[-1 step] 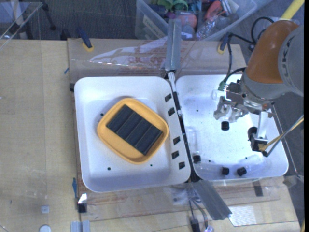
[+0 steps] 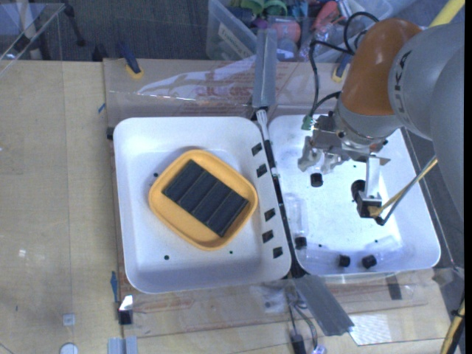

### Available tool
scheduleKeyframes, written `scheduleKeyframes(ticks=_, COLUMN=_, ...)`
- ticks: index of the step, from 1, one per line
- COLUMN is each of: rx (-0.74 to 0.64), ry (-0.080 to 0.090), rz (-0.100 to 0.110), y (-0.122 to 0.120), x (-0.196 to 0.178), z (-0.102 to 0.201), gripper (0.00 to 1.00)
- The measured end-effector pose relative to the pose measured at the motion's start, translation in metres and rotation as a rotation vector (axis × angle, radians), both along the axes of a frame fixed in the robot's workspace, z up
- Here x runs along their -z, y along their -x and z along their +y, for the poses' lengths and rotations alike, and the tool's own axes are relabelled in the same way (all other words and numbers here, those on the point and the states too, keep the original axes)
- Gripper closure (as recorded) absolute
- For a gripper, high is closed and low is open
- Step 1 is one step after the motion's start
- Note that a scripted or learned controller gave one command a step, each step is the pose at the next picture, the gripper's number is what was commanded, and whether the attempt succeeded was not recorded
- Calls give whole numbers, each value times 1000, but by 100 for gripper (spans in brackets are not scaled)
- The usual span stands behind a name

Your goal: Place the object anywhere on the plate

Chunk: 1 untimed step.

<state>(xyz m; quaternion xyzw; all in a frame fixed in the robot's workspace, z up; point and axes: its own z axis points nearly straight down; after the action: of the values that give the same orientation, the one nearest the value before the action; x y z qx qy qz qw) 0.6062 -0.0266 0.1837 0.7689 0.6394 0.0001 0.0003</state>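
Observation:
A yellow square plate [image 2: 166, 211] with a dark ridged centre lies tilted in the left bin [image 2: 133, 257]. My gripper [image 2: 316, 162] hangs over the upper left part of the right bin [image 2: 420, 249], well to the right of the plate and across the divider. A small black object [image 2: 316, 179] sits right at the gripper's tip, and I cannot make out whether it is held or resting on the bin floor.
More small black pieces lie along the right bin's front: one [image 2: 301, 242] by the divider and two [image 2: 344, 260] [image 2: 369, 260] near the front wall. A clear tub of colourful items [image 2: 295, 6] stands behind the bins. Black clips line the divider [image 2: 267, 198].

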Motion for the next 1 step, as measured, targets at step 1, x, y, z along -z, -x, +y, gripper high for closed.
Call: scheduleKeyframes(ticks=1, rx=-67, ry=-2, rz=7, y=19, x=0, z=42, gripper=100)
